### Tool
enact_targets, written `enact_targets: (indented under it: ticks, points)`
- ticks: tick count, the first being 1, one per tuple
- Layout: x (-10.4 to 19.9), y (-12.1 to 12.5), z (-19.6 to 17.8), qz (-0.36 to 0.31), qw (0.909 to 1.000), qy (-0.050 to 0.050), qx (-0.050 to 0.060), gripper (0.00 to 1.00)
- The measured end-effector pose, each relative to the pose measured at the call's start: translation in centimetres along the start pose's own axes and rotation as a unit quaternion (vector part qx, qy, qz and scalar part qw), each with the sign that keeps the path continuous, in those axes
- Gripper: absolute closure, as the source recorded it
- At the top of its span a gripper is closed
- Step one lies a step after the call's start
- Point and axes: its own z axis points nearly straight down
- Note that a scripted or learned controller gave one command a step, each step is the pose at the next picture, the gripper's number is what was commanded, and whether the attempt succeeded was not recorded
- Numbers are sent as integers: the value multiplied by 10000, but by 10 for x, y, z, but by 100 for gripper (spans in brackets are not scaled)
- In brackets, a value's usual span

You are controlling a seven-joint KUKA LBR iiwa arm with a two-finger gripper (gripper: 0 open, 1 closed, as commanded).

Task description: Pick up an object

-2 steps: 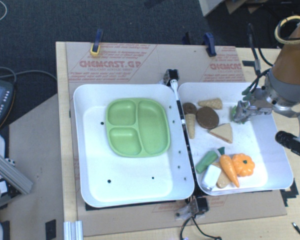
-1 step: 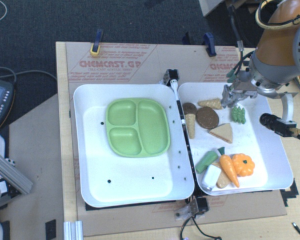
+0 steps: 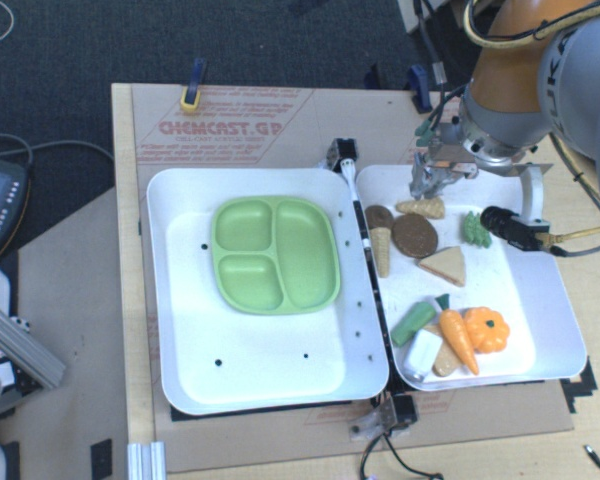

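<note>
Camera view: gripper (image 3: pixel 427 190), finger state unclear, hangs just above the pale beige food piece (image 3: pixel 421 208) in the right bin (image 3: pixel 550 298).

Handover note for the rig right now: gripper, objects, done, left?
Gripper: low at the far end of the right bin, just above a pale elongated food piece; whether it has a hold is unclear.
Objects: toy foods all in the right bin, including a brown round disc, carrot and orange pumpkin. Left bin holds a green divided plate.
Done: nothing visibly lifted.
Left: grasp and lift one object.
</note>
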Motion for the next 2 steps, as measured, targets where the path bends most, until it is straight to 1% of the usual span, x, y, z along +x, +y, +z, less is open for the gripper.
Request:
enact_targets:
  ticks: [1,2]
  points:
    - [27,26,-9,3,10000,-1,-8,100]
    - [12,30,5,34,10000,-9,22,100]
